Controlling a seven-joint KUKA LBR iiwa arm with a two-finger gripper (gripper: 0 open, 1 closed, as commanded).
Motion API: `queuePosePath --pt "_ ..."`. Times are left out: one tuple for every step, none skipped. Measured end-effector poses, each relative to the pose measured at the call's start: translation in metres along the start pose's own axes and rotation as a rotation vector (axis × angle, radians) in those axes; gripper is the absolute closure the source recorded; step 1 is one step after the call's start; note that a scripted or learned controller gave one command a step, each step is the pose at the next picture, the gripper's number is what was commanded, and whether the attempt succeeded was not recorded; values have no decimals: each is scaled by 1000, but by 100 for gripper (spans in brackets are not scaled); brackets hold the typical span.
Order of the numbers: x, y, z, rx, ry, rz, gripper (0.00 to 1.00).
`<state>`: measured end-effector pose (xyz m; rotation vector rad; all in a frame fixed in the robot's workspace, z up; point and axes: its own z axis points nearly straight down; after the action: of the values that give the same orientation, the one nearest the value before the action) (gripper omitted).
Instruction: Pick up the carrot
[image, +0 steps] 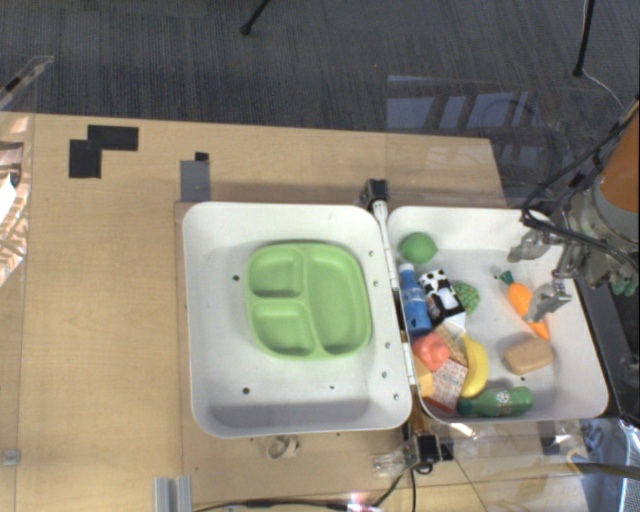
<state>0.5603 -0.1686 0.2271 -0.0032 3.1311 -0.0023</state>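
Camera view showed the carrot (521, 300), likely a light, stiff, smooth toy best pinched across its thick middle, lying near the right bin's (470, 222) right edge, the end effector (553, 297) spread just beside it.

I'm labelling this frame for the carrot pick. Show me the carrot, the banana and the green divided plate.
carrot (519, 297): camera view, on its orange body, right bin.
banana (476, 367): camera view, middle of its yellow curve, right bin.
green divided plate (345, 300): camera view, floor of its large right compartment, left bin.
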Motion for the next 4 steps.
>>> queuePosePath --pt "-25 -32 123 -4 12 -37 0" --pt "-29 -36 139 0 -3 -296 0" --pt "-34 -35 124 5 -15 -303 100" --pt "-34 -34 124 4 -14 -303 0"
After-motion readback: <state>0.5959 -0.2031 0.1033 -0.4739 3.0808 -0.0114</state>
